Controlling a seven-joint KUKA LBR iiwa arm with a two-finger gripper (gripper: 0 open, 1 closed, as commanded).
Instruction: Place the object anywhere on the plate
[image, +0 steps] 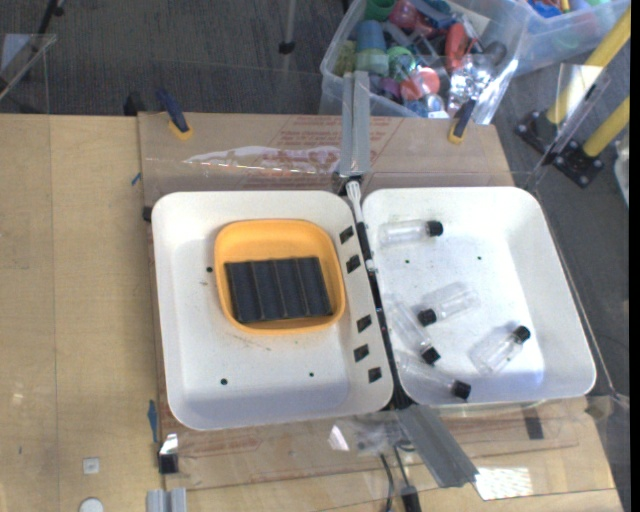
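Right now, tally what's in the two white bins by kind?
Orange square plastic plate: 1
Black ribbed rectangular block on the plate: 1
Clear plastic vials with black caps: 5, at; all in the right bin
Total: 7

We see an orange plate (228, 245) in the left bin (190, 370), with a black ridged slab (278, 290) lying flat on it. Clear black-capped vials (445, 303) lie scattered on their sides in the right bin (540, 260).
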